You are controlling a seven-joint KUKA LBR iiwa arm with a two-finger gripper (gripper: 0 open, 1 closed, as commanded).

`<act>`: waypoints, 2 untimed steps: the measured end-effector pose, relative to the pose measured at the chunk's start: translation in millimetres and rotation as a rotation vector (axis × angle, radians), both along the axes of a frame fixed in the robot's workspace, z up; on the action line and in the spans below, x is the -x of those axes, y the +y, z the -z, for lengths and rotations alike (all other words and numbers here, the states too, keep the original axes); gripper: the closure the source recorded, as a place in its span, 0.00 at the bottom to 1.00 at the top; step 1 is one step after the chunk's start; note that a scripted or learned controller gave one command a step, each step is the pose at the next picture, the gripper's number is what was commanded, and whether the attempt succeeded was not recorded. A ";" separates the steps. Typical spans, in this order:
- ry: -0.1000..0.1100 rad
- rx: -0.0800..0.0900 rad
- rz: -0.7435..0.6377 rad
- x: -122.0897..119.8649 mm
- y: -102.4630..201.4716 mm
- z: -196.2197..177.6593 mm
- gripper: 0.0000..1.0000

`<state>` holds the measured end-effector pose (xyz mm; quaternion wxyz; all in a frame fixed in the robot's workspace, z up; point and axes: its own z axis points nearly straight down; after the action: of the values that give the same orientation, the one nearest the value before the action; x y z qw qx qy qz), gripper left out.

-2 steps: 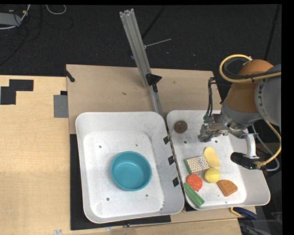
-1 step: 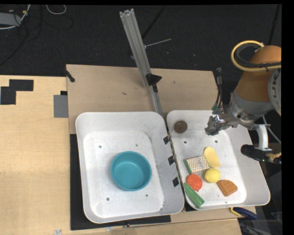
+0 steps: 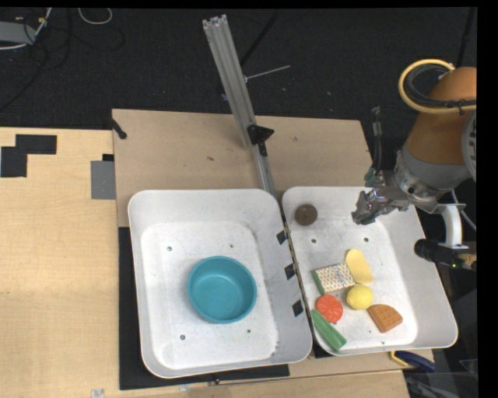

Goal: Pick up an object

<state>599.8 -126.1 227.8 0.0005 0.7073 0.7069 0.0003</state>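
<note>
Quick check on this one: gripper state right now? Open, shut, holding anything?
Gripper: cannot be told; it sits above the far part of the right bin, with no object seen in it.

Robotics lab: plywood bench (image 3: 54, 233), aluminium mast (image 3: 233, 85), white bins (image 3: 156, 225), loose cables (image 3: 47, 23)

The right bin's (image 3: 420, 233) upper half lies open save 1 brown disc (image 3: 306, 214); food toys (image 3: 352, 291) crowd its lower half.
</note>
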 end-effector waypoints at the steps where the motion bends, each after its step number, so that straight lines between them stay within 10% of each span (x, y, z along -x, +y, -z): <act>1: 0.002 -0.001 -0.004 19.4 56.9 5.4 1.00; 2: 0.001 0.000 -0.004 27.2 110.7 -0.7 1.00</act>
<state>572.6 -15.4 228.5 0.0000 0.7059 0.7083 -0.0001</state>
